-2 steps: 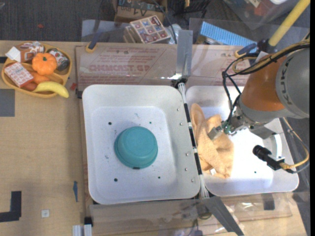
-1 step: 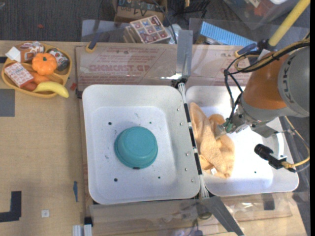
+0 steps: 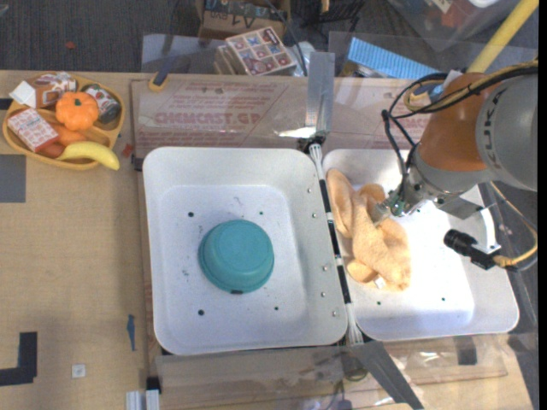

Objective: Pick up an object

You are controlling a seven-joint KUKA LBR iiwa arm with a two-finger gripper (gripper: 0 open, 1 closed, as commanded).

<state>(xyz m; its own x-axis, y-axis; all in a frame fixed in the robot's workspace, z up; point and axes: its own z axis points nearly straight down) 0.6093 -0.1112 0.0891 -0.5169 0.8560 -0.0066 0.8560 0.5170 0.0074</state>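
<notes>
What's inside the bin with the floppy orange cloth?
The right bin holds the orange cloth, with the pincer at its upper edge. Anything beneath the cloth is covered.

Wooden bench (image 3: 68, 254), light brown top. 2 shallow white bins sit on it side by side, touching along their inner edges: left bin (image 3: 167, 186), right bin (image 3: 479, 306). At the bench's far left corner a yellow bowl (image 3: 17, 135) rests on the wood, well apart from the bins. A clear plastic sheet with reddish lettering (image 3: 214, 114) lies along the back edge behind the left bin. Black tape marks (image 3: 26, 357) on the near left of the bench top.
</notes>
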